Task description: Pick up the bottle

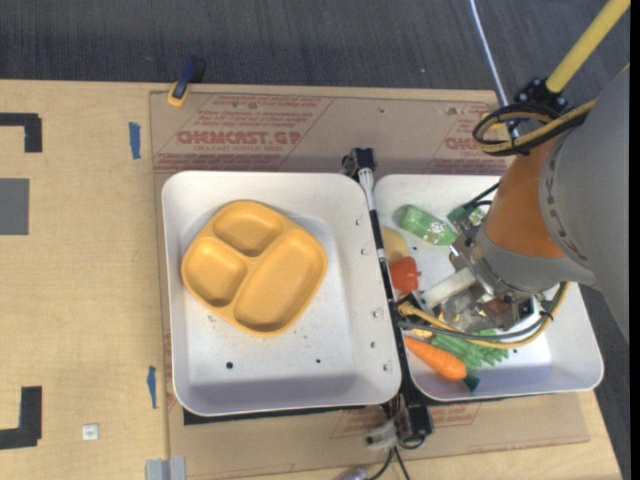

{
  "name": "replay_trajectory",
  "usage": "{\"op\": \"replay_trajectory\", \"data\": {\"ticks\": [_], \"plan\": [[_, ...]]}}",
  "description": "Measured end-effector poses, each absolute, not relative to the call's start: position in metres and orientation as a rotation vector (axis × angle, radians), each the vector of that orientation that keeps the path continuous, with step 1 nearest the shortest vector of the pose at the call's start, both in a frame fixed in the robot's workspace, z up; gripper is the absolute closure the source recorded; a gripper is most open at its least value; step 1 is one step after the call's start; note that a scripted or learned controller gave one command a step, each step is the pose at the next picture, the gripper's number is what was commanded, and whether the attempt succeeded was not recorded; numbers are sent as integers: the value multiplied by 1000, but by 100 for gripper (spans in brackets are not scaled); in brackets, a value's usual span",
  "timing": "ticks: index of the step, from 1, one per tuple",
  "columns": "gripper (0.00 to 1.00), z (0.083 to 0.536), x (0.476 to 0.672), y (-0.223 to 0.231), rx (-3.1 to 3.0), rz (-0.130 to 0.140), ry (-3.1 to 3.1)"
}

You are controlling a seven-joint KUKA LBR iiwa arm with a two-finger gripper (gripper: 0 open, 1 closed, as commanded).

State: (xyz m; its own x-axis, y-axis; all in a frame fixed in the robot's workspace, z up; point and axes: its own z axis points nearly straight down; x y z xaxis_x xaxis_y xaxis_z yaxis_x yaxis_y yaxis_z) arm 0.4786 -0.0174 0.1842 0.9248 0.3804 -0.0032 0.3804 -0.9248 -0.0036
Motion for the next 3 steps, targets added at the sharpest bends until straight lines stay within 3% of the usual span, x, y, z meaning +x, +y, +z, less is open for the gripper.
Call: {"op": "replay_trajectory", "data": {"ticks": [1, 2, 3], "plan": [[0, 184, 479, -17, -3079, 6, -609], [0, 265, 538, -18, -3118, 2, -374], [0, 184, 538, -13, -3091, 7, -544]]}}
